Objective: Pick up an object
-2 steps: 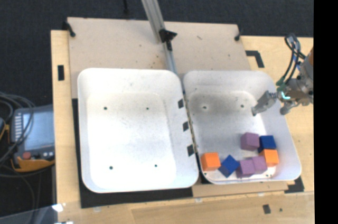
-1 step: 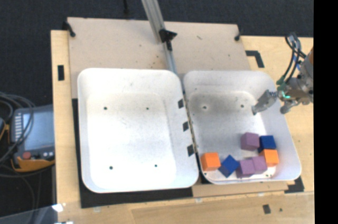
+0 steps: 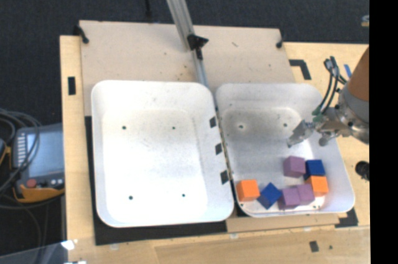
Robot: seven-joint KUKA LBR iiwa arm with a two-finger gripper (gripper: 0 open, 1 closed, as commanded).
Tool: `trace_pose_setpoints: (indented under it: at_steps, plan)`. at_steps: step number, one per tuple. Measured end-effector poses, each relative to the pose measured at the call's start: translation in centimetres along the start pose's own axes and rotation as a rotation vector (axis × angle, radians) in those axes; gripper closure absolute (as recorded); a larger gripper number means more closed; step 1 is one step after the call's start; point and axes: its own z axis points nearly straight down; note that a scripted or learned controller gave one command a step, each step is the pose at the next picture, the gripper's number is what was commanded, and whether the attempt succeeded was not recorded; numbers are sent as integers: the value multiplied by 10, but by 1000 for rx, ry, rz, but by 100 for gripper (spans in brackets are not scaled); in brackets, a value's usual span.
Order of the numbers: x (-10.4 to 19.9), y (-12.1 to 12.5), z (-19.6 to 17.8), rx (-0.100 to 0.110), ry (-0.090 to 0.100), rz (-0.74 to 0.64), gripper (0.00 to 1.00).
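Blocks cluster in the right bin's (image 3: 261, 101) near corner; a purple block (image 3: 294, 166) lies just below our gripper (image 3: 309, 134). We see its fingers spread, holding nothing.

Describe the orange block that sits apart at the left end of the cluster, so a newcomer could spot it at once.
Start at the right bin of the two white ones and look to its near edge, where the coloured blocks gather. The orange block is the leftmost of them, with a blue block just to its right. Another orange block lies at the cluster's far right, wedged among purple and blue ones.
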Motion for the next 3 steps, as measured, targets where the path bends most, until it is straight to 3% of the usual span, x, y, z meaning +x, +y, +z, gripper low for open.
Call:
trace_pose_setpoints:
  at_steps: [2, 3]
  plan:
    - [-11, -7, 102, -5, -1, 0, 0]
    - [-12, -6, 91, -11, -1, 8, 100]
